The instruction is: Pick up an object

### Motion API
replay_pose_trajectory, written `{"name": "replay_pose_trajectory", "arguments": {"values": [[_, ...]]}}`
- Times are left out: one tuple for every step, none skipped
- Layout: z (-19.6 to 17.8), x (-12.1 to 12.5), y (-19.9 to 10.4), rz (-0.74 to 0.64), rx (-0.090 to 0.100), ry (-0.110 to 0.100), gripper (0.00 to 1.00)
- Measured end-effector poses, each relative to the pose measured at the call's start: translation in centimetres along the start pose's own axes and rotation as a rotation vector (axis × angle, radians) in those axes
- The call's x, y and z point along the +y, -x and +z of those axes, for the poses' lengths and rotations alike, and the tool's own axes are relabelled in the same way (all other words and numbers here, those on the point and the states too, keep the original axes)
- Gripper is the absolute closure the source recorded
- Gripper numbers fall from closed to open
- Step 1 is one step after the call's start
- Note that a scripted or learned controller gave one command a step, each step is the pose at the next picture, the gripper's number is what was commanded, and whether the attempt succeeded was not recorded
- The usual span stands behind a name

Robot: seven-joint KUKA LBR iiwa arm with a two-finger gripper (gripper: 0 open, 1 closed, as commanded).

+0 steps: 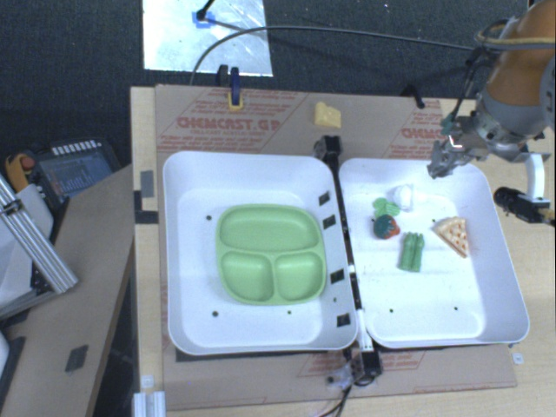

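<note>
The pick has not been made. The gripper (440, 165) hangs over the far right corner of the right bin (499, 320), at the end of the arm (519, 76) that reaches in from the right, and nothing is seen between the jaws. Whether the jaws are spread or pressed together cannot be told; they are small and blurred against the bin rim. Judging by this, the whole task is left: choose 1 object, come down on it, close, and lift.

All 4 candidate objects lie in the far half of the right bin, none touching the gripper. A white ball (402, 196) sits nearest the gripper, toward the back. Just beside it, to the left, is a small green piece (381, 206), and touching or almost touching that, nearer the camera, is a red and green piece (386, 226); the 2 cannot be cleanly separated by eye. A green block (411, 252) lies a little nearer still, lengthwise toward the camera. A pizza slice (453, 234) lies apart from the others, toward the right wall. The near half of this bin is bare.

The left bin (187, 320) holds a green tray (270, 252) with 3 compartments, 1 wide at the back and 2 at the front; nothing lies in any of them. On the desk (287, 111) beyond the bins sits a yellow piece (327, 115), outside both bins.
</note>
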State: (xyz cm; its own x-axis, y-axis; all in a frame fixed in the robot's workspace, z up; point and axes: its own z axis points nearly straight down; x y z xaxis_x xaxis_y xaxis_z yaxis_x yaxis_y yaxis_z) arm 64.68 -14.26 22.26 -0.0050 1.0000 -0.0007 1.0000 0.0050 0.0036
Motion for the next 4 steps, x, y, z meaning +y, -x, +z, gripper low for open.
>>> {"name": "replay_pose_trajectory", "arguments": {"values": [[-0.9,-0.2,-5.8,-0.004,0.002,-0.001,1.00],[0.2,-1.0,-11.5,-0.005,0.003,-0.004,1.00],[1.0,-2.2,-16.5,-0.004,0.003,-0.004,1.00],[0.0,-2.3,-22.5,-0.006,0.004,-0.002,1.00]]}}
